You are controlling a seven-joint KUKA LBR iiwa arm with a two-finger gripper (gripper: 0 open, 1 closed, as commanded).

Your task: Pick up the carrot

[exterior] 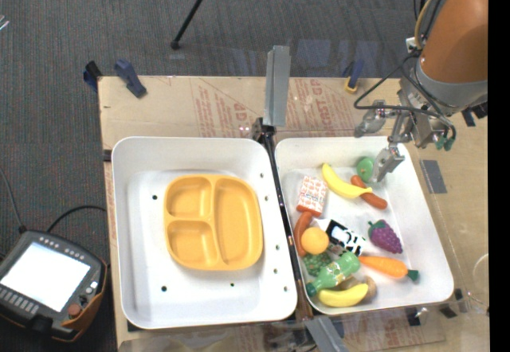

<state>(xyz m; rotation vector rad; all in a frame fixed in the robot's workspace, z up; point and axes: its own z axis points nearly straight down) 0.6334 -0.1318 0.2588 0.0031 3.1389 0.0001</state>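
Two white bins are sitting on the tabletop (199, 107): right bin (426, 219) crowding toy foods, carrot (387, 267) lying lower right, gripper (389, 159) hovering upper right, jaws' spread impossible to tell.

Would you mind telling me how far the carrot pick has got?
Nothing looks done: the carrot lies in the right bin, near its front corner. In hand: the gripper hangs over the bin's far end, above the green fruit. Left: move to the carrot, grasp it, lift.
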